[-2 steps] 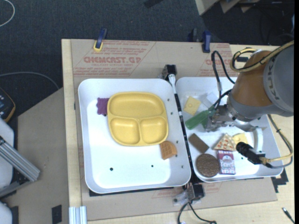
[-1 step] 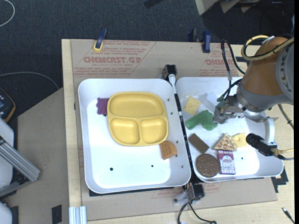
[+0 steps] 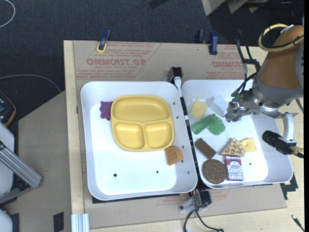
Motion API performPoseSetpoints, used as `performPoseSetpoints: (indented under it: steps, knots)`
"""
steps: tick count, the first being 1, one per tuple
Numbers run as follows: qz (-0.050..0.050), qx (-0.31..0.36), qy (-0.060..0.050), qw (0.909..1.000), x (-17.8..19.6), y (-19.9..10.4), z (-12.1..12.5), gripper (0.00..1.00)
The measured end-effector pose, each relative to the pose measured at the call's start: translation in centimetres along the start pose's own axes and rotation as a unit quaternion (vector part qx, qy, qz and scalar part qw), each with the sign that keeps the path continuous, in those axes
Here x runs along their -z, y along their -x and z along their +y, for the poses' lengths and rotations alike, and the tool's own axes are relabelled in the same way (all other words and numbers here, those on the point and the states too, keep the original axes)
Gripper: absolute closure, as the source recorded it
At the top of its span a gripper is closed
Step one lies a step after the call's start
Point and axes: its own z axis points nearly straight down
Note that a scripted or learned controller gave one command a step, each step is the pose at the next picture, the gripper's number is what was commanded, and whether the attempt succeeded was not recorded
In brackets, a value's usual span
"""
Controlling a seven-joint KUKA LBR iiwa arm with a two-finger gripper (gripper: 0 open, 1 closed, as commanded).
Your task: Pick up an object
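The candidate objects lay in the right bin [image 3: 270,175]. A pale yellow cheese-like block [image 3: 198,109] sat near the bin's upper left, with a green toy vegetable [image 3: 208,125] just below it. A brown bar [image 3: 204,148] lay lower, beside the divider between the bins. A round brown cookie-like disc [image 3: 214,170] rested near the front rim, touching a small red and white carton [image 3: 234,168] on its right. A pizza-slice toy [image 3: 233,148] and a small yellow piece [image 3: 248,144] lay just above the carton. A pale, translucent item [image 3: 219,104] lay near the green vegetable's upper right; its identity could not be determined.

The gripper [image 3: 235,111] was positioned over the upper middle of the right bin, just right of the pale item. Finger state could not be determined from this view, and no object was visible between the fingers. The arm [image 3: 282,66] entered from the right.

The left bin [image 3: 130,178] contained a yellow three-compartment tray [image 3: 142,121], a purple item [image 3: 105,109] touching the tray's left edge, and an orange-brown piece [image 3: 174,154] just below the tray's lower right corner.
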Motion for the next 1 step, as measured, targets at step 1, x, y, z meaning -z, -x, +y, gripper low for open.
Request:
performPoseSetpoints:
  steps: [1]
  knots:
    - [0.000,0.000,-0.001,1.0000,4.21,0.01,0.14,1.00]
